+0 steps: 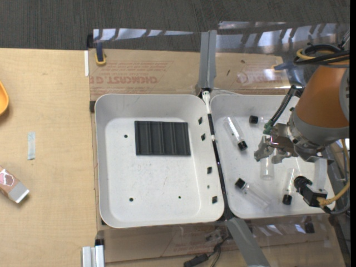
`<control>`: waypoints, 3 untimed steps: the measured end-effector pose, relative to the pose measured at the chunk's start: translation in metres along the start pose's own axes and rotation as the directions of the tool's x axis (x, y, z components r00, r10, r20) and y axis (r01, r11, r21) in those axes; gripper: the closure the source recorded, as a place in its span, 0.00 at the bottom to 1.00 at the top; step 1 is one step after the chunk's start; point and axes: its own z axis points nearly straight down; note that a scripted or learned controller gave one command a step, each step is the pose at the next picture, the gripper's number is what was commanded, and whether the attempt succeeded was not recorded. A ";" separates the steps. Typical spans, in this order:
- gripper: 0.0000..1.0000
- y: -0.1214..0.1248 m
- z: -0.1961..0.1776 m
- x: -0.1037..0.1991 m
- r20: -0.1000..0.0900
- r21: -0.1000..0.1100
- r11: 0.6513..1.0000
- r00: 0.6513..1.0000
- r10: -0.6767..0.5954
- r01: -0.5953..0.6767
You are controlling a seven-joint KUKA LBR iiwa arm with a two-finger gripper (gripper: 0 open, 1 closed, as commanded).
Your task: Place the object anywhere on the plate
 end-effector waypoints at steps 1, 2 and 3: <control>1.00 0.019 -0.036 0.076 0.001 0.000 0.994 0.994 -0.108 0.108; 1.00 -0.014 0.013 0.141 0.001 0.002 0.952 0.952 -0.306 0.306; 1.00 -0.056 0.005 0.220 0.001 0.001 0.912 0.912 -0.410 0.410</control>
